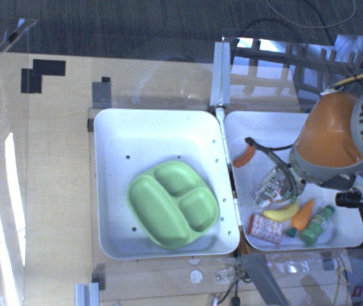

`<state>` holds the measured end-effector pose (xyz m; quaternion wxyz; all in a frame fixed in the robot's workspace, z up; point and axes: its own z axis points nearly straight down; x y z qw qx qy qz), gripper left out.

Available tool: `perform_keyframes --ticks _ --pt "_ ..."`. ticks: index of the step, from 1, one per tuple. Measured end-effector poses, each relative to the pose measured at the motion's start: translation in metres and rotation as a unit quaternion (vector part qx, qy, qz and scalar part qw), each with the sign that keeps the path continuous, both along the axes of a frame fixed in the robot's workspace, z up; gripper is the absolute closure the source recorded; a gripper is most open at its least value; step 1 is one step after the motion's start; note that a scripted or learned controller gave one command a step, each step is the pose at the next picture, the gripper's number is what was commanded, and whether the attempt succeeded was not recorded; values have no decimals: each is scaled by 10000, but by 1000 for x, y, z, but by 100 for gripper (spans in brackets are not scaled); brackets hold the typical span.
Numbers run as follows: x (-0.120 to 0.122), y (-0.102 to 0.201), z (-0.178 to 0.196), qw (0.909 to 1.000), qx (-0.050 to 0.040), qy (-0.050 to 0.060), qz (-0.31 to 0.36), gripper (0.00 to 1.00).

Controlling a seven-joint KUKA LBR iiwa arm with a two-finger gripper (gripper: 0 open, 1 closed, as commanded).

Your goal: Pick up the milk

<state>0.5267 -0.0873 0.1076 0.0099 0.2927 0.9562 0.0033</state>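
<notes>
The milk (266,228) is a small red and white carton lying flat near the front left corner of the right bin (264,127). My gripper (274,188) hangs low over the middle of that bin, just behind the carton and above a yellow banana (281,213). The grey arm with its orange band (331,136) reaches in from the right and hides the bin's right half. Nothing shows as held.
An orange carrot (303,214) and a green bottle (315,226) lie right of the banana. A red sausage (244,156) rests by the bin's left wall. The left bin (114,139) holds a green divided plate (173,201).
</notes>
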Motion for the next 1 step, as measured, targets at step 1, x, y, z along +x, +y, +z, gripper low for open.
perform_keyframes --ticks 1 --pt "68 61 79 10000 1 47 -37 100"
